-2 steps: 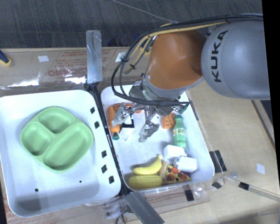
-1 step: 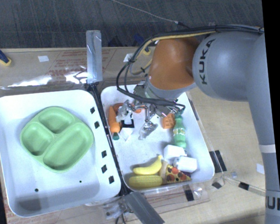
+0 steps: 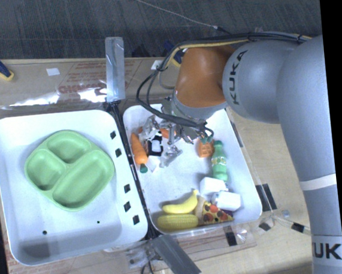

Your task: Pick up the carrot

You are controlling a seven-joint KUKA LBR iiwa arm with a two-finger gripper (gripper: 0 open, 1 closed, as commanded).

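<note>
The carrot is a short orange toy, tapering, with a small green tip at its lower end. It lies lengthwise along the left wall of the right bin, close to the divider between the two bins, on the white floor and free of anything else.

My gripper hangs low over the upper middle of that bin, a tangle of grey metal and black parts beneath my orange wrist band. My fingers point down toward the bin floor, but how far apart they stand I cannot tell; the parts blur together. I see nothing caught between them.

The carrot lies just to the left of my fingers, near them but apart, about level with them.

To the right of my fingers sits a small orange round fruit, and just beyond it a green bottle. Below my fingers, toward the near end of the bin, lie a white block, a banana, a corn cob and a slice of pizza. Well off to the left, past the carrot, the left bin bears a green divided plate.
</note>
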